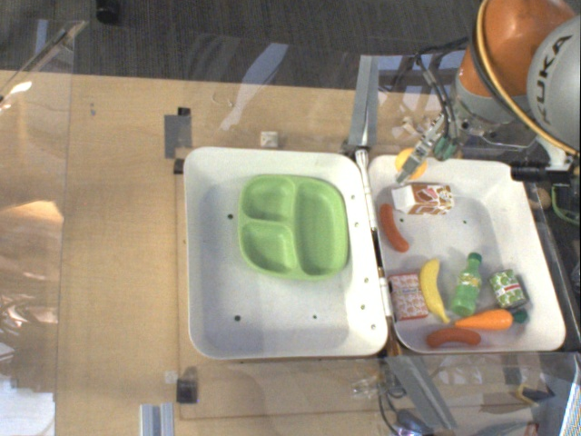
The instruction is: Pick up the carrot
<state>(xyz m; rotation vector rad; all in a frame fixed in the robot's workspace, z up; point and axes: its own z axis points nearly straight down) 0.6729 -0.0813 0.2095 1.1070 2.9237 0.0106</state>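
A pale wooden bench (100,271) carries two shallow white plastic bins side by side, and beyond its far edge the floor is dark grey carpet (272,12). A clear glossy sheet lies over the bench's left part and throws back light. The left bin (209,316) holds a lime-green plastic tray with three compartments (295,225).

The right bin (536,243) serves as the landmark here. The orange plastic carrot with a dark green stub end (490,320) lies flat on the bin's floor near its front right corner. Its long axis runs roughly left to right, slightly tilted, with the green stub pointing right and a little away from the front rim and the narrow tip pointing left. Just in front of the carrot, along the bin's front rim, lies a red toy sausage (453,337). Just behind its tip stands a green plastic bottle (467,284), and behind its stub end a small green-labelled can (508,290). A yellow toy banana (433,289) and a small red-and-white packet (408,296) lie toward the bin's front left. A second red sausage (393,227) and a white carton with a brown-red print (428,198) lie in the bin's rear left part.

The grey arm with its orange band enters over the bin's rear right corner. The gripper (415,163) hangs over the bin's rear left corner, well apart from the carrot; whether it is released or clenched I cannot tell.
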